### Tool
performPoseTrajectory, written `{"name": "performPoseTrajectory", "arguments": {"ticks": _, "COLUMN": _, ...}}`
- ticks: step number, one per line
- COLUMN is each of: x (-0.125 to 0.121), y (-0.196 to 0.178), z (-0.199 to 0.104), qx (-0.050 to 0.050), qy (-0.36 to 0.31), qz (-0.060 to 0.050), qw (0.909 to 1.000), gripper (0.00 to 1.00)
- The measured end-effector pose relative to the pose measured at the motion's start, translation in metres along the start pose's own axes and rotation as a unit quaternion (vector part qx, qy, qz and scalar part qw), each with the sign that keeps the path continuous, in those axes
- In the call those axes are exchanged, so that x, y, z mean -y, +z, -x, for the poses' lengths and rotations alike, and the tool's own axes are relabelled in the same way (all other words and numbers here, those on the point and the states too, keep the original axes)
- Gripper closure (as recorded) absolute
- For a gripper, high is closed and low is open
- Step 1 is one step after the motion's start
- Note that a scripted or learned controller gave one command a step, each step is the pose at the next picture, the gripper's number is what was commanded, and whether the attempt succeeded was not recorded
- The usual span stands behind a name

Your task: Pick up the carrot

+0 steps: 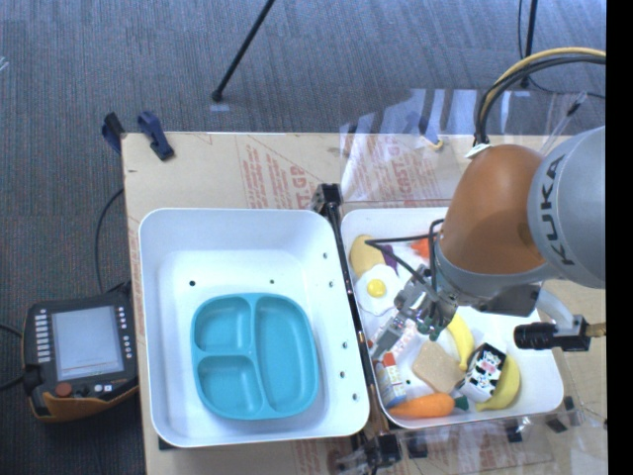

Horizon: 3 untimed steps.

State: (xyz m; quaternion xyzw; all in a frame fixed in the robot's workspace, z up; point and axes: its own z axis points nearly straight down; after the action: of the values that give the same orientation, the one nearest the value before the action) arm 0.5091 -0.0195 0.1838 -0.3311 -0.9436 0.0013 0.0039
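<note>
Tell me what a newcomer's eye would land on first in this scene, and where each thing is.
First comes the big grey and orange arm looming over the right bin, its gripper low among the toy food. Next is the bright blue divided plate lying alone in the left bin. Then the small orange carrot at the right bin's near edge, apart from the gripper.

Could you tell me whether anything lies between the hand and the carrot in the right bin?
The hand hovers above the carrot, which lies at the bin's near edge. A bread slice and a small bottle lie close between them, crowding the approach, but the carrot's top looks uncovered.
</note>
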Motion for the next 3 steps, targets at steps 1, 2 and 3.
{"name": "performPoseTrajectory", "arguments": {"ticks": 1, "x": -0.033, "y": -0.001, "z": 0.029, "qx": 0.001, "qy": 0.014, "qz": 0.001, "qw": 0.9999, "gripper": 0.00}}
{"name": "performPoseTrajectory", "arguments": {"ticks": 2, "x": -0.036, "y": -0.001, "z": 0.076, "qx": 0.002, "qy": 0.033, "qz": 0.001, "qw": 0.9995, "gripper": 0.00}}
{"name": "performPoseTrajectory", "arguments": {"ticks": 3, "x": 0.042, "y": 0.091, "z": 0.099, "qx": 0.005, "qy": 0.021, "qz": 0.006, "qw": 0.9997, "gripper": 0.00}}
